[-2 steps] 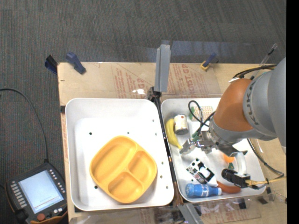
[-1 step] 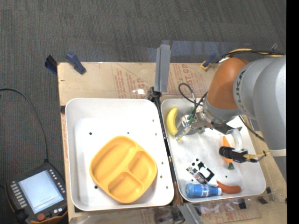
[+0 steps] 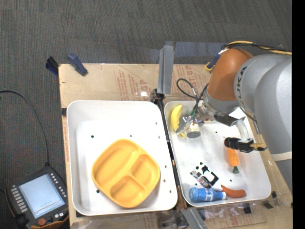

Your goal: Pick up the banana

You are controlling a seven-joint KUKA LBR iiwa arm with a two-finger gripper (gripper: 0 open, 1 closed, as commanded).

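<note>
**Banana at the left wall of the right bin, claw just beside it**

The banana (image 3: pixel 176 117) lies in the right bin (image 3: pixel 257 175), in its upper left corner, close along the left wall. It stands almost upright in the view, with a light curve.

The claw (image 3: pixel 187 128) is just to the right of the banana's lower end, low over the bin floor. Whether it touches the banana I cannot tell, and how far it is open is also not clear, because the parts are small and mixed together. The arm (image 3: pixel 267 94) comes from the right, with the orange band (image 3: pixel 226 78) above the wrist and black cables looping over it.

Further in the same bin there are a carrot (image 3: pixel 232 157) near the right wall, a blue bottle (image 3: pixel 206 194) and a red-orange piece (image 3: pixel 233 192) at the bottom edge, and a small black and white thing (image 3: pixel 204 173) between them and the claw. The middle of this bin floor is free.

The left bin (image 3: pixel 81 118) holds a yellow plate (image 3: pixel 126 173) with three compartments. Both bins stand on the bench (image 3: pixel 119 80). A pendant (image 3: pixel 35 197) lies at the lower left on the floor.
</note>
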